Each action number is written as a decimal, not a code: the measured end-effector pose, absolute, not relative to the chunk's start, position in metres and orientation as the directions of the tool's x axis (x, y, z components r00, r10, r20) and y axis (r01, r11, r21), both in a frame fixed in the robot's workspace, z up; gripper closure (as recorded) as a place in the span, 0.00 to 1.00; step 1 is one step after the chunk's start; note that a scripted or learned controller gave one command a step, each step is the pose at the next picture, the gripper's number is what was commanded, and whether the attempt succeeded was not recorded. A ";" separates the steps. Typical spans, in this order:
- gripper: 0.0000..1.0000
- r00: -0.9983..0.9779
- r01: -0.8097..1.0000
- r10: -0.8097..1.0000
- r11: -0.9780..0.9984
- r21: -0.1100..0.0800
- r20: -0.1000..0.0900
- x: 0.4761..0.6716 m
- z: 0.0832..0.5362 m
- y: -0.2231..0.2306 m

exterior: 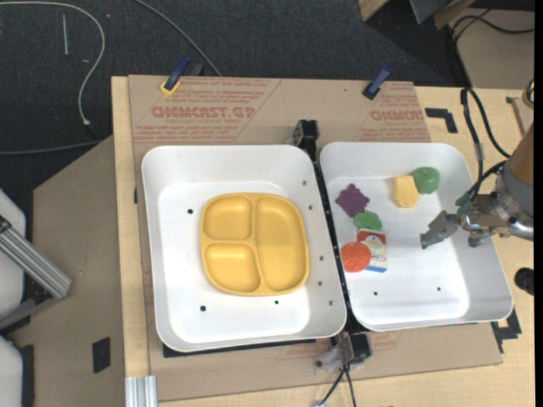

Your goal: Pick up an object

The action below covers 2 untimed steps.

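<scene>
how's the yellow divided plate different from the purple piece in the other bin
The yellow divided plate is far larger than the purple piece. The plate is a rounded rectangle split into three compartments; the purple piece is small with a jagged outline. The plate lies alone in the left bin; the purple piece lies among other small items in the right bin. Both lie flat.

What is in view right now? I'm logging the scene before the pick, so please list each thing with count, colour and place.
bins: 2, white, side by side on the bench
divided plate: 1, yellow, middle of left bin
purple piece: 1, purple, right bin, upper left
yellow block: 1, yellow, right bin, top
green ball: 1, green, touching the yellow block
green piece: 1, green, below the purple piece
orange piece: 1, orange-red, right bin, left side
small packet: 1, white, red and blue, beside the orange piece
clamps: 2, blue, board's far edge
tool: 1, dark grey, over right bin's right side
</scene>
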<state>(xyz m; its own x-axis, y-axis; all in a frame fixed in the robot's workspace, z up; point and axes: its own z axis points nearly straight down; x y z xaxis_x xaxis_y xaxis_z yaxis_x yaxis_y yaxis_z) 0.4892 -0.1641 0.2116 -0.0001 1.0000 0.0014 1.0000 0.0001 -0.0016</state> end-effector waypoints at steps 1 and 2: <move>0.00 0.000 1.000 1.000 0.000 -0.002 0.001 0.489 0.212 -0.164; 0.00 0.000 1.000 1.000 0.000 -0.001 0.002 0.481 0.157 -0.165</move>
<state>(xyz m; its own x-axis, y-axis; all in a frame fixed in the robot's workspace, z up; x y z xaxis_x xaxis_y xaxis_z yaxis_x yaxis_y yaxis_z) 0.4805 -0.1649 0.1574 0.0001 1.0000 0.0017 1.0000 -0.0001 -0.0012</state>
